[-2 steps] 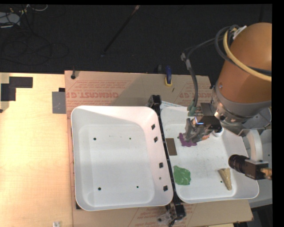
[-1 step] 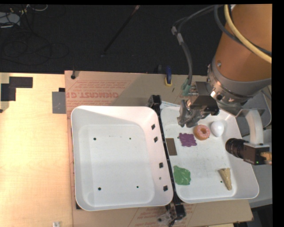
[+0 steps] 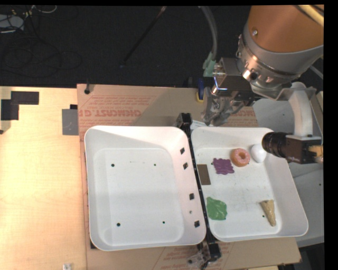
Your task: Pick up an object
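End effector [image 3: 215,117] hangs above the right bin's [image 3: 288,211] far rim; whether it's open, I can't tell

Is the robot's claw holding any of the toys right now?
No toy shows in the gripper; it hangs above the right bin's back edge. The donut, purple piece, green piece, white ball and cone all lie in that bin.

Pale wooden bench [image 3: 37,179] sat under a cardboard sheet [image 3: 132,108]; dark floor [image 3: 105,42] behind held loose cables [image 3: 31,16]. Bright light from above.
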### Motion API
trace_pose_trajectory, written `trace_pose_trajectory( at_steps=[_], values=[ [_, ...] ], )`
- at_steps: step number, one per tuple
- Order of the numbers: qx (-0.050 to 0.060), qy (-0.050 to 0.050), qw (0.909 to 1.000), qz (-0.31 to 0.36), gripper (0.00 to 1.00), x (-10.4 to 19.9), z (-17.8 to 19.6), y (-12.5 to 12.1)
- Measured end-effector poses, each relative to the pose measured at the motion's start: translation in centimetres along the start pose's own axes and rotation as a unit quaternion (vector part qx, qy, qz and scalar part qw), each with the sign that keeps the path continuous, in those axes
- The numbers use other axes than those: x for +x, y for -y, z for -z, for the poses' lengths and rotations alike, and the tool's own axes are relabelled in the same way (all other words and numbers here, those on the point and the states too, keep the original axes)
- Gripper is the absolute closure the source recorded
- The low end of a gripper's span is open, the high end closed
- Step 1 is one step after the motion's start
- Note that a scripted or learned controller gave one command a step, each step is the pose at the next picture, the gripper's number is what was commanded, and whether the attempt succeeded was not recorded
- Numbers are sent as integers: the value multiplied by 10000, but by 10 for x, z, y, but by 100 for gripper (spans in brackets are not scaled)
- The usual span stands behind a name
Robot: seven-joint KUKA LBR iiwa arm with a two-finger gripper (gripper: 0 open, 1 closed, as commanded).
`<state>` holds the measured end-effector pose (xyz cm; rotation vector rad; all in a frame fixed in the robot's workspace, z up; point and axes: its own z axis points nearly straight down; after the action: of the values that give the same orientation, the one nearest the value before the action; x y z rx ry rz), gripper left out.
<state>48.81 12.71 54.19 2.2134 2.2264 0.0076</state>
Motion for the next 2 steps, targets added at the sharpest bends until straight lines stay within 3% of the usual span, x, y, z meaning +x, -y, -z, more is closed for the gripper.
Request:
trace_pose_trajectory(
  at_steps=[1,2],
  values=[
    [45,10,10000,4,100,58,-5,13],
    [43,15,10000,-17,0,56,-5,12]
  ],
)
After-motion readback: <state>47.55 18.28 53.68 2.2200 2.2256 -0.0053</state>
